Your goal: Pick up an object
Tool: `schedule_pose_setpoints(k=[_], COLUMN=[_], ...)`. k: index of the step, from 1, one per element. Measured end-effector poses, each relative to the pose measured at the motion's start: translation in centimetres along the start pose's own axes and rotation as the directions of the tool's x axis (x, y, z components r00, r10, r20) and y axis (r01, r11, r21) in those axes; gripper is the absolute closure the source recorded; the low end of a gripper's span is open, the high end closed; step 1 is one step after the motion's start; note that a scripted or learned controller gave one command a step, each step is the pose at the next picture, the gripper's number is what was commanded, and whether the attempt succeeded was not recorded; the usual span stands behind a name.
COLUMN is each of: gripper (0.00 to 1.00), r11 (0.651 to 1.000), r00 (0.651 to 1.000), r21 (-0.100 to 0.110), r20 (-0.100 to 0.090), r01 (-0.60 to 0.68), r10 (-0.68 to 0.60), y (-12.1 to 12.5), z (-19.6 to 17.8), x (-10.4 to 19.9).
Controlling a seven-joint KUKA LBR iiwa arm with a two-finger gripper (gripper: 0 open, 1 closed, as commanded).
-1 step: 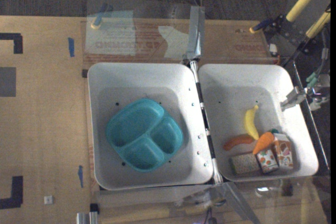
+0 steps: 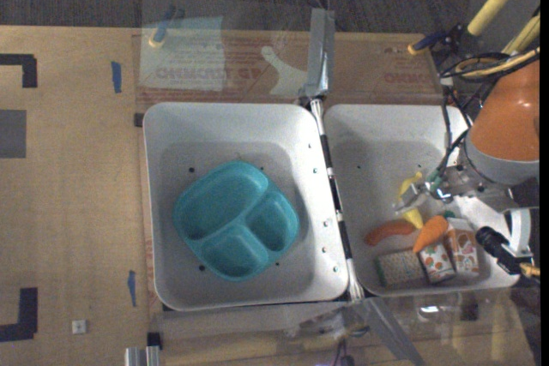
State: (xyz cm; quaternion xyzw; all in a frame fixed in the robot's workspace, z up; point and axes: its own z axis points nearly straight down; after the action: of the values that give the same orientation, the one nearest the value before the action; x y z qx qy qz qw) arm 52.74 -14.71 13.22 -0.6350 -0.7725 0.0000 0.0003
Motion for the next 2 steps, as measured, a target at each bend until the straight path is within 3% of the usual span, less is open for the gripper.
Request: schedule_pose_setpoints(k=[1, 2], gripper=[0.00, 0.00], r11=[0.996, 1.000], r00=[0.996, 1.000], r21=[-0.030, -0.003], r20=[0.004, 0.002], r01=[-0.085, 0.007], r10=[0.085, -0.007], y=[-3.0, -3.2], z=[3.5, -9.1], x=[-0.1, 0.3])
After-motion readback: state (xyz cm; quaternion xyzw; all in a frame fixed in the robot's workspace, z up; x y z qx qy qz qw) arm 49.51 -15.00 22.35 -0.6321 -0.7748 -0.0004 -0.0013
